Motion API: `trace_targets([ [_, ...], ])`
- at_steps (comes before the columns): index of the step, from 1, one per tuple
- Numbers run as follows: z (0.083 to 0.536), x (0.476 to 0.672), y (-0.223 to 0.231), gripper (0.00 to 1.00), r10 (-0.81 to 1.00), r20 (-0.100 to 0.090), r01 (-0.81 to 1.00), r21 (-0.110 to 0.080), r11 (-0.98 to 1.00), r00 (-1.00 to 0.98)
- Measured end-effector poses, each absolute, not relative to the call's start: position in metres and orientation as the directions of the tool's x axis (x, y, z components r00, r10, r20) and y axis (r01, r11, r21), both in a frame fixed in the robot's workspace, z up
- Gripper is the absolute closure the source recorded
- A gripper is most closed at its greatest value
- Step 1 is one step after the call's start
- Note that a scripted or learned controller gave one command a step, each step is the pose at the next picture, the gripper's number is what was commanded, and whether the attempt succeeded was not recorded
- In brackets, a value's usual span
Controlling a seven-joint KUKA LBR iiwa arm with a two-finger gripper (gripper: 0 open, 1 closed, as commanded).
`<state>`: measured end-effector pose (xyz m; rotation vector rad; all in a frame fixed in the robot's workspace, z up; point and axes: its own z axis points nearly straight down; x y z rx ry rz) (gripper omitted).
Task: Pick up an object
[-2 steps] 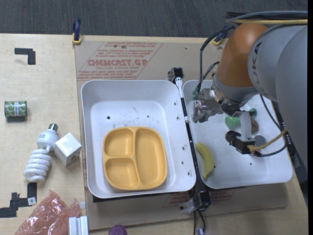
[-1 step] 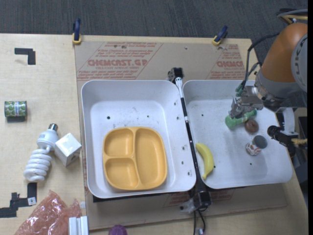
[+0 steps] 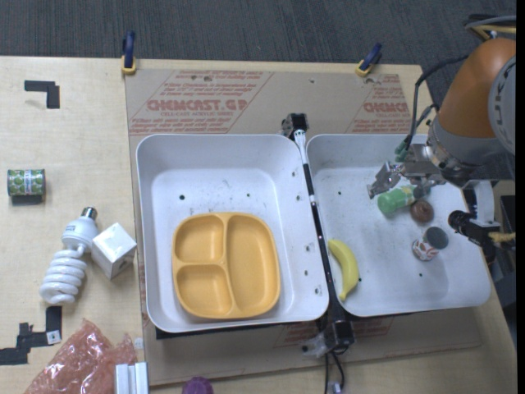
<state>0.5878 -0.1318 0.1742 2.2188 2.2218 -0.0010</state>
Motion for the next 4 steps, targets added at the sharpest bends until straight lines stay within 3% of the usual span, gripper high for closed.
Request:
trace_targets([
  [1,0.092,0.546,-0.135,0.00,1.000,0.000,1.000,0.000,-0.001,0.001],
  [2,0.092,0.493,-0.121,0.00,1.000,0.000,1.000,0.000,-0.002,0.002],
  [3,0.102,0.494,-0.121,1.00,1.000,-0.001,1.000,0.003,-0.004,0.004],
  [4,0.099,0.521,-0.099,1.00,1.000,0.000,1.000,0.000,0.001,-0.001],
])
